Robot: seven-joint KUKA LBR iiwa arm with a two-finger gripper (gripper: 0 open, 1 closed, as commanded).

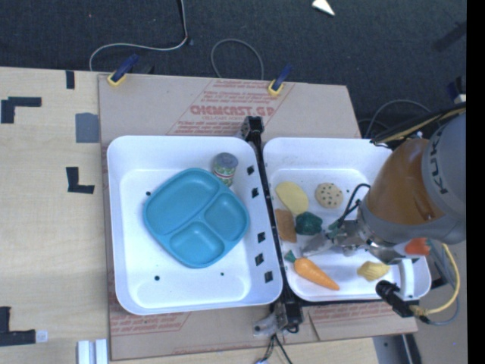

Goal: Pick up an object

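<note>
Two white bins [121,203] lie on the worktop; the arm bends low, its gripper [322,241] above the carrot [315,274], fingers' state unclear.

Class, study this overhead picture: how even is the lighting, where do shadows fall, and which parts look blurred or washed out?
Camera view: light is soft and even; the blue divided tray casts only a faint shadow in the left bin; the white bin walls look washed out; the arm near the right bin is soft, and small things like the carrot lack fine detail.

Your bench [45,203]: light wood, frame left | brown board [227,108] lies on it, centre | two white bins [125,279] sit on that board
</note>
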